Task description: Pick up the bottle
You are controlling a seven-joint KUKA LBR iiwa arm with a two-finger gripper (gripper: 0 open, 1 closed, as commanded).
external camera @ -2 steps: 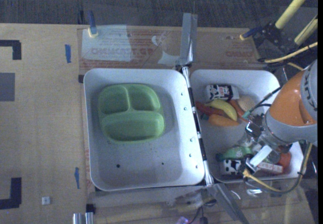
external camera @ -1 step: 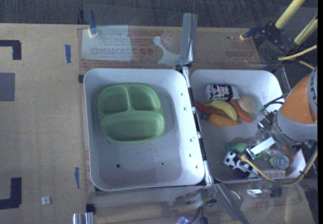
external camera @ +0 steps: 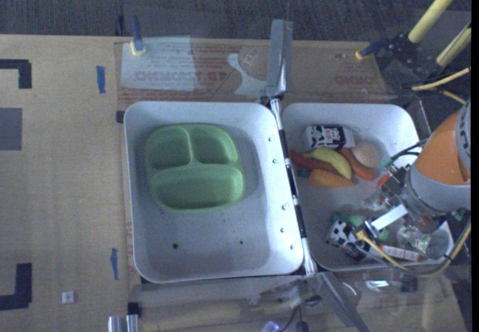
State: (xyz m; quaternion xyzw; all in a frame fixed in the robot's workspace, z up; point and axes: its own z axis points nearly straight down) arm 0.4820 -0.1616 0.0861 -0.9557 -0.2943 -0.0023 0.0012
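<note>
From my station, the left bin (external camera: pixel 142 173) holds just the green plate (external camera: pixel 194 166), while the bottle (external camera: pixel 323 136) lies untouched at the right bin's (external camera: pixel 400 121) far end, the gripper (external camera: pixel 389 218) low over near-corner clutter, so the pickup remains undone.

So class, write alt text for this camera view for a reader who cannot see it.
The gripper reaches into the right bin among a banana and cartons. The left bin holds a green divided plate.
</note>
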